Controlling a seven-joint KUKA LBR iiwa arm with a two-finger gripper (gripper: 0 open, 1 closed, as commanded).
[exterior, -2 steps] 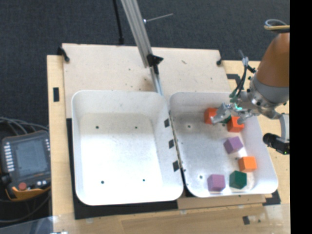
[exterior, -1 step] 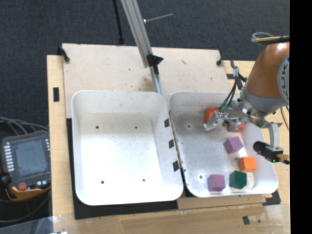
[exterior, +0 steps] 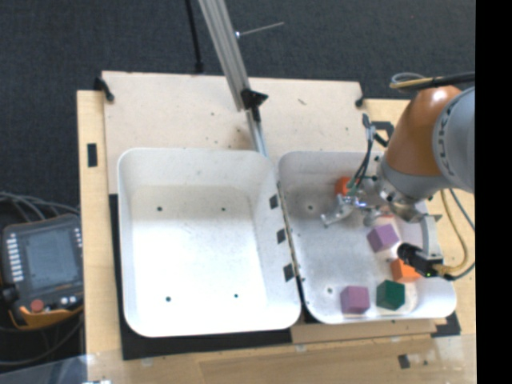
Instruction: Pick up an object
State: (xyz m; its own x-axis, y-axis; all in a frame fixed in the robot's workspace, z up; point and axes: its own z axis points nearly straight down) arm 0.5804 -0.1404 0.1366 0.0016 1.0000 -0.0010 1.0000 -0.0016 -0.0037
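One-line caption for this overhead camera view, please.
Grey-and-orange arm's end effector over the right white bin, near purple, purple, green and orange blocks.

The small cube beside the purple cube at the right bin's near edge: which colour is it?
Dark green cube, seen in the camera view.

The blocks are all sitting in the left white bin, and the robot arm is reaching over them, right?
Not quite. The camera view shows the purple cubes, green cube and orange block in the right white bin, not the left one. The grey and orange robot arm does reach over them.
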